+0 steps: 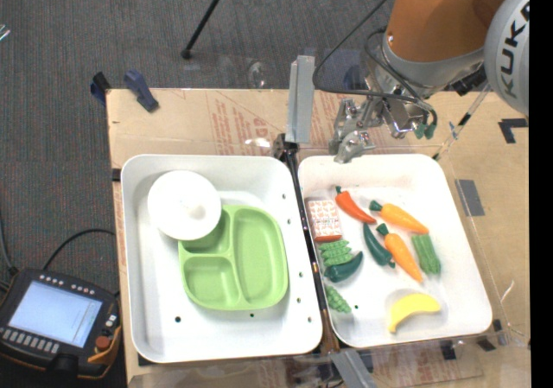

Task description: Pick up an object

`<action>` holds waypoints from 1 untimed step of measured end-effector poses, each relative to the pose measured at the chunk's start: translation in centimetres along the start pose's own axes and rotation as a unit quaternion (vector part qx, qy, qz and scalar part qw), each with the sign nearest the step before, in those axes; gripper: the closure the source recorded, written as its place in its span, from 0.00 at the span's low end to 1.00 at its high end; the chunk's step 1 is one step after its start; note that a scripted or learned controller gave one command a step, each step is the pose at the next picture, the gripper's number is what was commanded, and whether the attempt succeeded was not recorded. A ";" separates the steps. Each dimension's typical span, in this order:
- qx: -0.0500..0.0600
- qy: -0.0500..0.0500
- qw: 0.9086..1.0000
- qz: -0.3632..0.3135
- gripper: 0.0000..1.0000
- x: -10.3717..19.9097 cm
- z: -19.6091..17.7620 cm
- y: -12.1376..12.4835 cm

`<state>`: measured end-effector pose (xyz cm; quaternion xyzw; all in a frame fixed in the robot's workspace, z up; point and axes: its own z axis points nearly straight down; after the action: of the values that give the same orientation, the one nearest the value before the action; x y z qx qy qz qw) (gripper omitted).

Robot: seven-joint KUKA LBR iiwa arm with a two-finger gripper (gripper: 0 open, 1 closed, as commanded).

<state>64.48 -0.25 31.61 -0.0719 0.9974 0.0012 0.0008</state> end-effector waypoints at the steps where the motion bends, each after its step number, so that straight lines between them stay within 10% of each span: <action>1: 0.000 0.000 0.991 -0.130 1.00 0.9 1.4 -4.0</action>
<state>64.13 -4.29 30.15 -0.2011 0.9796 0.0006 0.0010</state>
